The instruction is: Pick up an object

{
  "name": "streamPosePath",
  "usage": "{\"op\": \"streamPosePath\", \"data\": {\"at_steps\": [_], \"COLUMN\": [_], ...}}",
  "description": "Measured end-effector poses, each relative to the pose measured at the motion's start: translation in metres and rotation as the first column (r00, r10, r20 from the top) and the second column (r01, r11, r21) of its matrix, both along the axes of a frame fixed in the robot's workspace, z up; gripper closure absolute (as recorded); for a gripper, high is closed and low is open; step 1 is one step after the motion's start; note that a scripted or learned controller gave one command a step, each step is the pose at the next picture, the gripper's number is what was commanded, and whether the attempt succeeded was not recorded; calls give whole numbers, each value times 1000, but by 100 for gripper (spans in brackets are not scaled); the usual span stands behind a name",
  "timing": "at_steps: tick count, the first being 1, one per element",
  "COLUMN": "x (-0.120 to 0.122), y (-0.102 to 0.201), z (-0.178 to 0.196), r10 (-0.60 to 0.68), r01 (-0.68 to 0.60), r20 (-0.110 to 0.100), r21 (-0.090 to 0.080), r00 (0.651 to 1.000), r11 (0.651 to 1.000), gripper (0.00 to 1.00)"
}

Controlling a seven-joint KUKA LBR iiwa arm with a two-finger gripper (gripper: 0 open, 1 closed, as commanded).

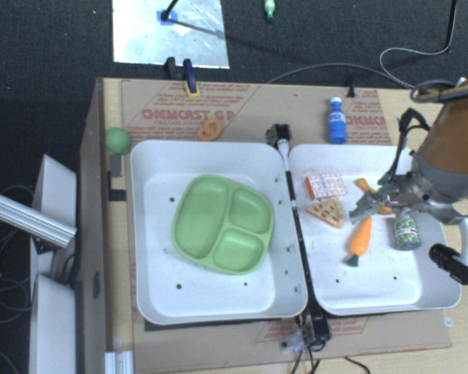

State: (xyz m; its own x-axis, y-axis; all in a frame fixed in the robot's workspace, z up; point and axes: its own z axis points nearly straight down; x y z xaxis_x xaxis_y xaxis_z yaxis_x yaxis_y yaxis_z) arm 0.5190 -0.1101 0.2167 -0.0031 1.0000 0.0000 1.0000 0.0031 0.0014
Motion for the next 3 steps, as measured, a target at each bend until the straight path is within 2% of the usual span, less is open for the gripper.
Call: {"op": "streamPosePath", "data": {"at_steps": [1,2,3], "x": [44,118,120], "y": [-16,-2,-2], "z": [-112,-127,-114], "r10": [-2,2,4], "r01": [2,-2,-4], "r20": [-4,13,18], "r21": [0,-1,-1], "r00": [1000,1000,1000], "r11": [1000,1000,1000], "gripper": [0,0,100]}}
